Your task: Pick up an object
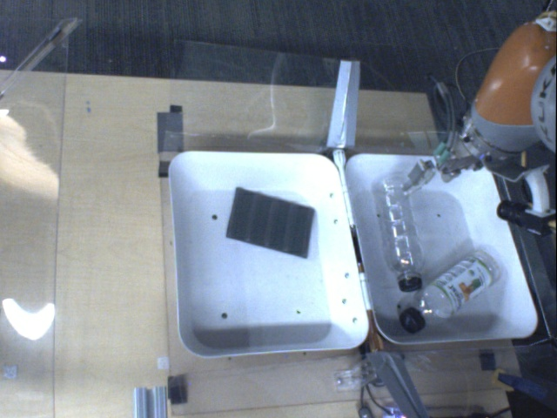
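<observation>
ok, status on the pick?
Gripper above right bin top edge, nothing visibly held. Two clear bottles lying in it. Dark pad in left bin.

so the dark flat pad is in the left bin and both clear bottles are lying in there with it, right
Not quite. The dark flat pad does lie in the left bin, but the two clear bottles lie in the right bin, not with the pad. The camera view shows this.

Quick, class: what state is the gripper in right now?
Gripper: above the right bin, near a clear bottle; open or shut cannot be told.
</observation>
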Motion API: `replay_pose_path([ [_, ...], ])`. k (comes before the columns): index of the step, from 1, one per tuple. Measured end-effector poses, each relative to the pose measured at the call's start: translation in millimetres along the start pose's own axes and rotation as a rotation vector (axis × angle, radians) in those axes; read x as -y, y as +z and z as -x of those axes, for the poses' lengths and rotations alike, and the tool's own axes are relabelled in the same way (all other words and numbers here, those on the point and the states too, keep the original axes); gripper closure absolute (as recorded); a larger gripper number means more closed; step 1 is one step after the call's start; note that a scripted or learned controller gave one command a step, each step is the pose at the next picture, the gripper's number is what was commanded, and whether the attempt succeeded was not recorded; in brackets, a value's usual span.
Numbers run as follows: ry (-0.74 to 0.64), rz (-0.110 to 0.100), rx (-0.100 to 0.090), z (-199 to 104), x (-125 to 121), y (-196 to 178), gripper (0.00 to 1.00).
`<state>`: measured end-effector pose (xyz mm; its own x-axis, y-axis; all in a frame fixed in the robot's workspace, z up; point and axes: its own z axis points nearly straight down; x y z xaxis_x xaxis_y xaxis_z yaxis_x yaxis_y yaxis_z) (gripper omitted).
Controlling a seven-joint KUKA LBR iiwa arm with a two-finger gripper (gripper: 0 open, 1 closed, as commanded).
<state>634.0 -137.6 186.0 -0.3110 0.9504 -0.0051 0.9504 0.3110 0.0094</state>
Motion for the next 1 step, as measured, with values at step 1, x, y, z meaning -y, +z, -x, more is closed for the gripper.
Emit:
replay_pose_path([
  [1, -0.004, -0.002, -0.001, -21.2, 8.8, 88.8, 0.00],
])
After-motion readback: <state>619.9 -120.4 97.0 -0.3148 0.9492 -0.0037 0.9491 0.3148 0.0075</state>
